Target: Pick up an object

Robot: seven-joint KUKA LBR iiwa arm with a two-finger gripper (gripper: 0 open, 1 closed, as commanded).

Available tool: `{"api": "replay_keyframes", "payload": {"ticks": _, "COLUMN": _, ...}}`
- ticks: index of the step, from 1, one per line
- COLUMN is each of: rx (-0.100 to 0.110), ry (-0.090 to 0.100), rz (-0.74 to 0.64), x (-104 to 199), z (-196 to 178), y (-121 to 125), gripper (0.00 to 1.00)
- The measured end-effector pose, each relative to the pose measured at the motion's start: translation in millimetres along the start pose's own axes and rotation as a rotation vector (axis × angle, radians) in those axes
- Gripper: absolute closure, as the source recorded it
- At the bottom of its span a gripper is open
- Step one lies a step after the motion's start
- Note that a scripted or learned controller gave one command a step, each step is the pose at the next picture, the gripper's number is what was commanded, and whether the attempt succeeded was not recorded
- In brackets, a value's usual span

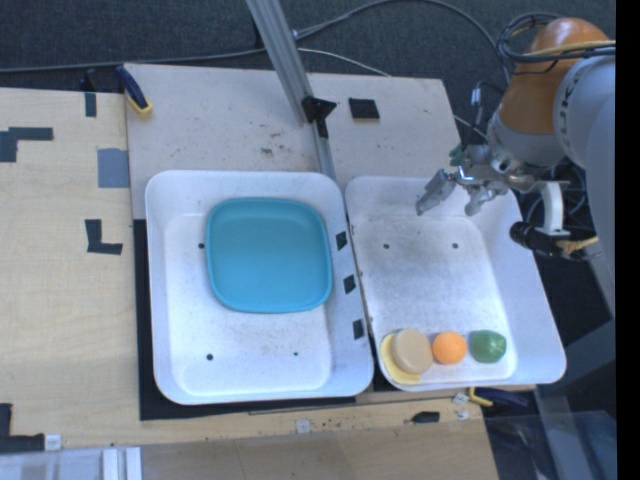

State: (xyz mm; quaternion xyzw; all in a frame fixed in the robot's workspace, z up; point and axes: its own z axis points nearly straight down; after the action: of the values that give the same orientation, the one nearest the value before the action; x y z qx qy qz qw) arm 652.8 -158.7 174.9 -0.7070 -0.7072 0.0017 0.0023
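We are seeing the gripper (455, 200) hovering with fingers spread and empty at the right bin's (520, 268) twelve o'clock; tan disc (411, 350), orange ball (449, 348), and green ball (487, 345) are crowding its six o'clock wall, risking a glancing, slipping grasp.

Reaching in from the frame's right, upper part; orange band at top right, gripper (455, 198) angled down-left, 2 fingers (430, 197) spread, holding nothing.

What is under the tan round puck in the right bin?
A yellow dish shows beneath the tan round puck along its left and near rim; the puck covers the rest, hiding whatever lies there.
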Motion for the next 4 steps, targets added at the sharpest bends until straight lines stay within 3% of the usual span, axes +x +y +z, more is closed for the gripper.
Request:
{"api": "replay_keyframes", "payload": {"ticks": 1, "rx": 0.0, "ry": 0.0, "rz": 0.0, "x": -4.9, "z": 59.2, "y": -7.8, "gripper": 0.0}}
{"api": "replay_keyframes", "payload": {"ticks": 2, "rx": -0.005, "ry": -0.001, "rz": -0.001, "x": -4.5, "z": 45.7, "y": -6.2, "gripper": 1.0}}
{"api": "replay_keyframes", "payload": {"ticks": 4, "rx": -0.009, "ry": -0.001, "rz": 0.0, "x": -2.4, "z": -58.7, "y": -7.4, "gripper": 1.0}}
